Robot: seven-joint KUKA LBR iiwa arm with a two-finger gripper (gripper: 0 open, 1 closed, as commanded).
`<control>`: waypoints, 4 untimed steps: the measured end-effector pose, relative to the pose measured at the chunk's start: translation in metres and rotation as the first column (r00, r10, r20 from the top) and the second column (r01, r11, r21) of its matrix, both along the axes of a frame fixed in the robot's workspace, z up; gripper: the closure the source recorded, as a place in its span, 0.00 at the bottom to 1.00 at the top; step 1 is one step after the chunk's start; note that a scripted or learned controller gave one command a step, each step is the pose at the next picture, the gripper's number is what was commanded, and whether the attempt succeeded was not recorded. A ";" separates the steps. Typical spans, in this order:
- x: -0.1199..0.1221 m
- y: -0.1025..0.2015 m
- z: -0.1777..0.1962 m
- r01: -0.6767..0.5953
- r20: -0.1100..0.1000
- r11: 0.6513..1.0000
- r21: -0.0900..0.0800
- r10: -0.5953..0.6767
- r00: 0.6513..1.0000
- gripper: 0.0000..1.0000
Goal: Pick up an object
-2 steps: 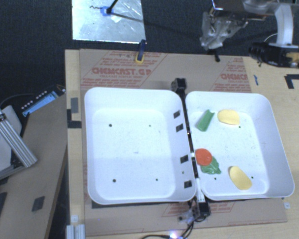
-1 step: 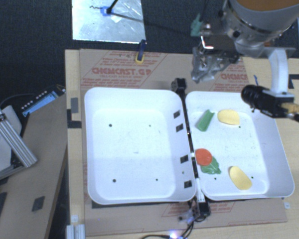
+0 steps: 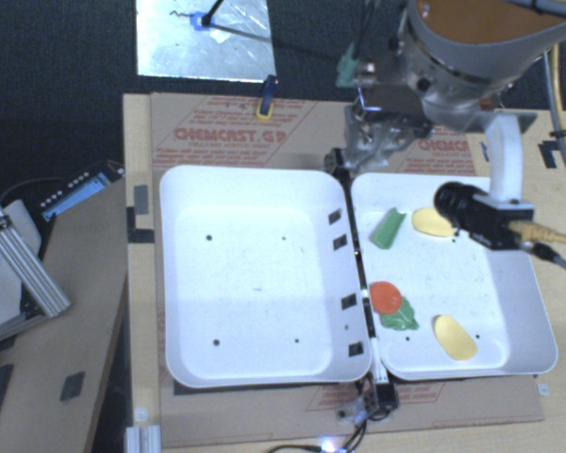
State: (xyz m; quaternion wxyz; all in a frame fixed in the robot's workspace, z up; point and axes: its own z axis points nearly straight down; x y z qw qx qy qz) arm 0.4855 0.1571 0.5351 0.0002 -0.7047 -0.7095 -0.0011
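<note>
The right bin [image 3: 519,295] holds several small items. A green block [image 3: 389,226] lies near its far left, with a pale yellow piece [image 3: 432,222] beside it. An orange disc [image 3: 386,297] rests on a green scrap [image 3: 401,316] by the left wall. A yellow oval [image 3: 454,336] lies near the front. My gripper [image 3: 373,144] hangs above the far left corner of the right bin, behind the green block and apart from every item. The grey arm with its orange band fills the upper right.
The left bin [image 3: 255,272] sits beside the right one on a cardboard base [image 3: 226,130]. A black cylinder [image 3: 474,211] on the arm juts over the right bin. A foil sheet [image 3: 205,25] lies at the back and a metal frame [image 3: 19,262] at the left.
</note>
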 end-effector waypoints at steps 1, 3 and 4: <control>0.001 0.012 0.000 0.001 0.001 1.000 0.000 -0.001 1.000 1.00; 0.000 -0.015 0.000 0.001 0.000 1.000 0.000 -0.001 1.000 1.00; 0.001 -0.003 0.000 0.003 0.001 1.000 0.000 -0.003 1.000 1.00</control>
